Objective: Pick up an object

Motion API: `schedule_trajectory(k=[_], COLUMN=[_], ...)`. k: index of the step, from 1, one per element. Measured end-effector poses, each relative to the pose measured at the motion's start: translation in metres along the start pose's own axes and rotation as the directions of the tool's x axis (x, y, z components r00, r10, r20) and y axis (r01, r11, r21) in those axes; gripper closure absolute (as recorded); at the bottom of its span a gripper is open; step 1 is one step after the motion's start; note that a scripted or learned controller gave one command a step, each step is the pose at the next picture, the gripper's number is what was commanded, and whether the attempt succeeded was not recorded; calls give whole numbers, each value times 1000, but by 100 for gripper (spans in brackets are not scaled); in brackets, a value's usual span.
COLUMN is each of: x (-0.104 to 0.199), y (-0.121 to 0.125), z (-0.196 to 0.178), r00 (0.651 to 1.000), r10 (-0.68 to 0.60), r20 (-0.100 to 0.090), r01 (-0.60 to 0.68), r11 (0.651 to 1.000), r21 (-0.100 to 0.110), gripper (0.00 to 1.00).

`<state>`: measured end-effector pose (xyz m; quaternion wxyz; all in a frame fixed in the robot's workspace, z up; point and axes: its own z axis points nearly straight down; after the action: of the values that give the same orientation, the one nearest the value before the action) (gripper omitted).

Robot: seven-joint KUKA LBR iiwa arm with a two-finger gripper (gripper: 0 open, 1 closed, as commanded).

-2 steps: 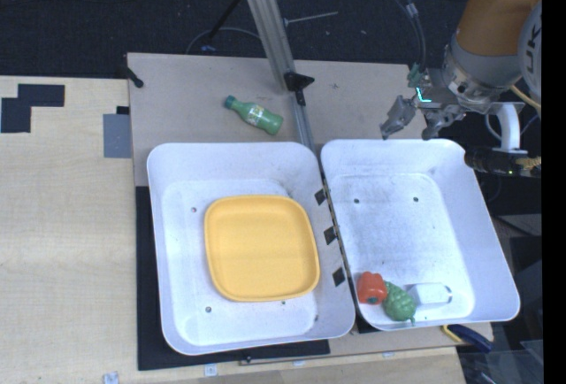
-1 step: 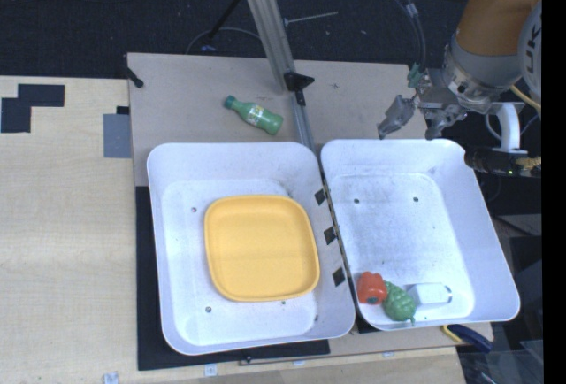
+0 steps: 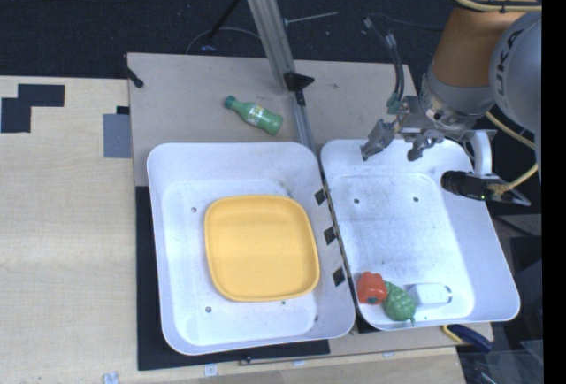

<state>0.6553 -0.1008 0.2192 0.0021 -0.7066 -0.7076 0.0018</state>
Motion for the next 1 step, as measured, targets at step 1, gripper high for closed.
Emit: schedule_trajectory(k=[1], x=[-9], y=[1], z=[49], r00=[1000], r10=[1], r20=[0], r01=[-1], r11=[1000], r21=[-1], gripper=[0])
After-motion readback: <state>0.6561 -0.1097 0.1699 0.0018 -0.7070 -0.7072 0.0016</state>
